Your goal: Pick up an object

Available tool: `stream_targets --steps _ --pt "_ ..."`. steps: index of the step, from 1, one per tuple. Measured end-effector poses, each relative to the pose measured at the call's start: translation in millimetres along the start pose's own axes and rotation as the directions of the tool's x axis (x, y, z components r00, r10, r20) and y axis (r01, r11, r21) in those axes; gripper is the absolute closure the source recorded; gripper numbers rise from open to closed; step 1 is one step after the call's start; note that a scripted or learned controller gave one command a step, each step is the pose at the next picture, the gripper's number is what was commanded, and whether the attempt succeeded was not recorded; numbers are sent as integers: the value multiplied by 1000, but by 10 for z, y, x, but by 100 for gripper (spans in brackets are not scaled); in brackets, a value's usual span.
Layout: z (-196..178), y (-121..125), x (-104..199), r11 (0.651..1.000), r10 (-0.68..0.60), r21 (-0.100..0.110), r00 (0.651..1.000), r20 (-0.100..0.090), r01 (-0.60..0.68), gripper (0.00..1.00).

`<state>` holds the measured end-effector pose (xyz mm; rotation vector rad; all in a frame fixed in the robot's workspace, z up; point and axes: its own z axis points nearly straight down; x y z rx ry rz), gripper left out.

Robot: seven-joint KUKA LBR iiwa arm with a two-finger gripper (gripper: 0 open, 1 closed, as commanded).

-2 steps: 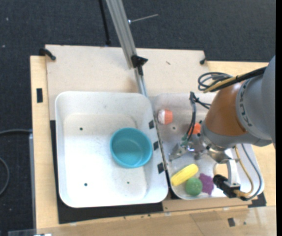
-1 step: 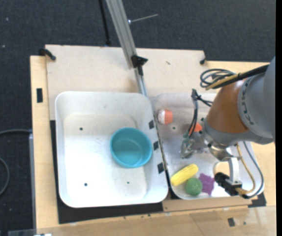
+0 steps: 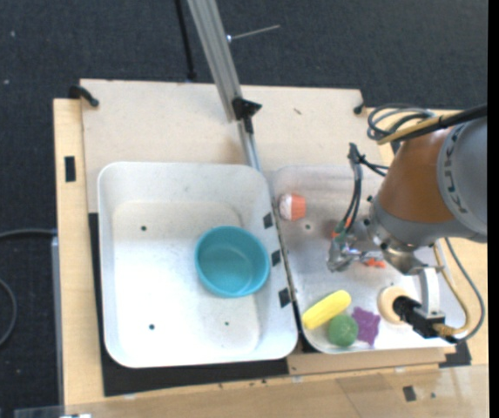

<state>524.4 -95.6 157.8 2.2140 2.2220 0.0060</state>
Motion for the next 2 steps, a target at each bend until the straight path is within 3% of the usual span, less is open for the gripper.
stream_targets --steps 1,2 --pt "-624 -32 -21 1000 0 -3 1000 1 0 100" --pt "-969 -10 -31 1000 -1 1 1000 0 1 100"
